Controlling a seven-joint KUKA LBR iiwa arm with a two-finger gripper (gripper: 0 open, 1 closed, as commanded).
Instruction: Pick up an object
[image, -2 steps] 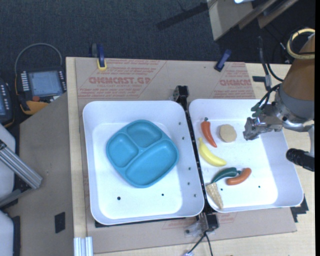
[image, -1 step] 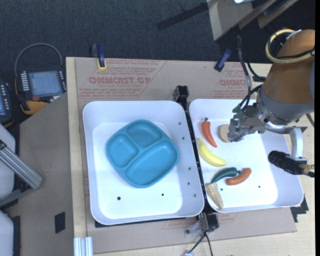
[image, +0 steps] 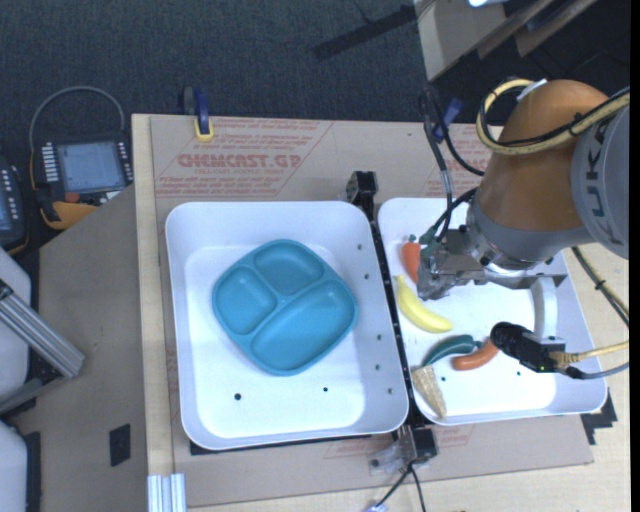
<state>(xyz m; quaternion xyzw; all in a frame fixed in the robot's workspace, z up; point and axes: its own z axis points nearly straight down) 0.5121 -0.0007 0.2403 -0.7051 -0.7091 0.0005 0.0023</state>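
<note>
The gripper (image: 432, 282) hangs low over the left part of the right bin (image: 500, 405), beneath the grey and orange wrist of the arm (image: 540, 160). Whether its fingers are spread or pressed together cannot be determined from the overhead camera, since the wrist body covers most of the tool; no object can be confirmed between them. Directly below and touching or just beside the tool tip lies the yellow banana (image: 420, 310), curved and flat on the bin floor. An orange carrot-like piece (image: 411, 260) lies just beside the tool on its upper left, close to the bin wall. Further toward the lower edge lie a teal curved item (image: 447, 349) and an orange sausage-shaped item (image: 474, 357), touching each other, with a tan wedge (image: 430, 390) near the bin corner. The left bin (image: 200, 240) holds a blue divided plate (image: 285, 305), well apart from the tool. Judged procedure: select the banana as target, since it is nearest. Centre the fingers across its narrow width, not along its length. Descend until the fingers straddle the body, close fully, then lift vertically. Keep clear of the carrot-like piece and the bin wall to avoid a blocked or glancing closure.
</note>
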